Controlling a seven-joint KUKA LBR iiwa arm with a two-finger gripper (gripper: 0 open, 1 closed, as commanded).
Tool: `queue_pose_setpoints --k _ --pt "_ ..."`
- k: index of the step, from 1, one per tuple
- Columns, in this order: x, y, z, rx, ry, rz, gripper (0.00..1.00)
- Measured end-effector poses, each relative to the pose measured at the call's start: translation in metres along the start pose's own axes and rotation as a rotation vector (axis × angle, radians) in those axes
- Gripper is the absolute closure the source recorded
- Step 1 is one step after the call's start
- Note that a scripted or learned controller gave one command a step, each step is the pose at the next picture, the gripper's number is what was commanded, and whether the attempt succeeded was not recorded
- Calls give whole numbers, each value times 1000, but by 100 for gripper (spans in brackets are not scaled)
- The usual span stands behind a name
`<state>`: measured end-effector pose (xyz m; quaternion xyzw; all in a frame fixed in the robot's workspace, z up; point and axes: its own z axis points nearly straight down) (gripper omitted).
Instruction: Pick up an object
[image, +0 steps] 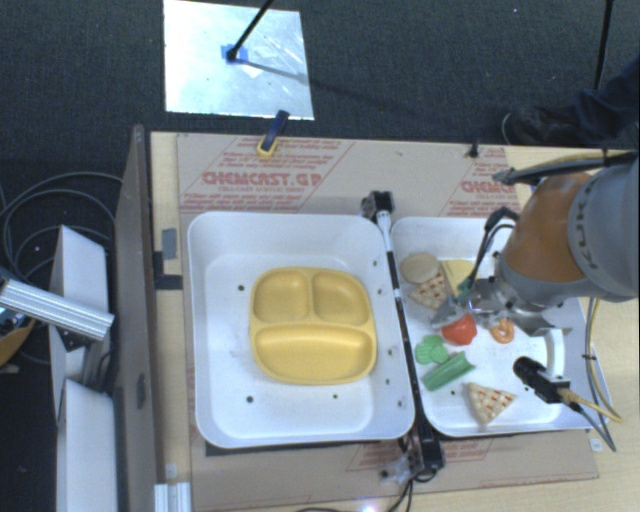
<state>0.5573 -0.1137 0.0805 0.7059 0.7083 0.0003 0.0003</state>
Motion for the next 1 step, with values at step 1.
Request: queue_pose_setpoints --k 1 --pt "10 -12 -8 19 4 -12 100"
